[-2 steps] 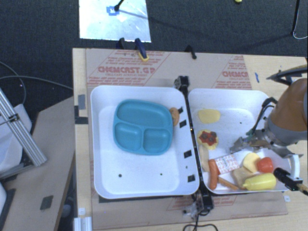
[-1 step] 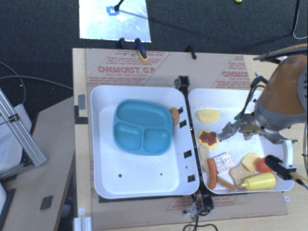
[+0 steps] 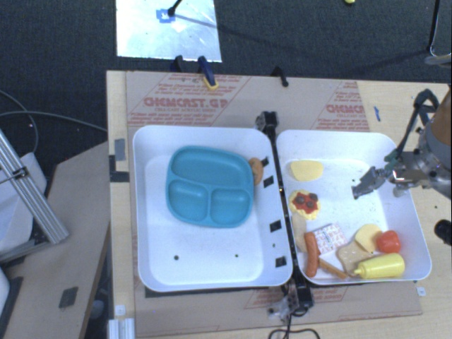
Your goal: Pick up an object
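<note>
I note my gripper point(image 3: 361, 186) hovering, grip state indeterminate, with the nearest pickable, a red tomato point(image 3: 388, 241), below and right among crowded toys, so descent risks a multi-object snag.

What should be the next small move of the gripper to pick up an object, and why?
Probably move the gripper toward the near side of the right bin and lower it. It sits over bare bin floor, with no object between its fingers, while the tomato and mustard bottle lie closer to the near corner.
</note>
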You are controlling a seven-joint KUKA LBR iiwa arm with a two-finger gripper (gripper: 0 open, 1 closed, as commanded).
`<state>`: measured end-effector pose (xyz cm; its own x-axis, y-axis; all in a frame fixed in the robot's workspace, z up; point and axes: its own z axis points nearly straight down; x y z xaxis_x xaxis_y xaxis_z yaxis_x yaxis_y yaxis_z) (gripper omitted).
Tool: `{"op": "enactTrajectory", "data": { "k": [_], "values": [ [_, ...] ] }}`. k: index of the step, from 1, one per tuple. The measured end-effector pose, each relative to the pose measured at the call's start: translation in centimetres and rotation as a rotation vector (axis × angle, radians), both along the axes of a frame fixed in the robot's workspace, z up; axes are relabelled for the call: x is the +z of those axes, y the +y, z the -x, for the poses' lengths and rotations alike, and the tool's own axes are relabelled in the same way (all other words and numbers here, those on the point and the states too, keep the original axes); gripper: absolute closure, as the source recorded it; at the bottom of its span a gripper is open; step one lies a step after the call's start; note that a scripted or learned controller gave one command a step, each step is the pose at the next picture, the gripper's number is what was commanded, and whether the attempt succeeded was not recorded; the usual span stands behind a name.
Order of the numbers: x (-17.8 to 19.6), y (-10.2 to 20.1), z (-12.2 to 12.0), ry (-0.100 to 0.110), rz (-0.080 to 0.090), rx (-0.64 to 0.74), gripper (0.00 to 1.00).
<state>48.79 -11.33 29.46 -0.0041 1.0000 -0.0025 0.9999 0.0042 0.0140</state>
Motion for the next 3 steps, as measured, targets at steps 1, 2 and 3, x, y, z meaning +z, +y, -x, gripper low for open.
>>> {"op": "enactTrajectory", "data": {
  "k": [1, 2, 3],
  "values": [
    [4.2, 3.1, 0.0, 0.006, -0.002, 0.004, 0.0],
    [16.2, 4.3, 0.0, -0.004, -0.001, 0.003, 0.0],
    [24.5, 5.3, -3.2, 0.0, -0.001, 0.003, 0.0]
  ]
}}
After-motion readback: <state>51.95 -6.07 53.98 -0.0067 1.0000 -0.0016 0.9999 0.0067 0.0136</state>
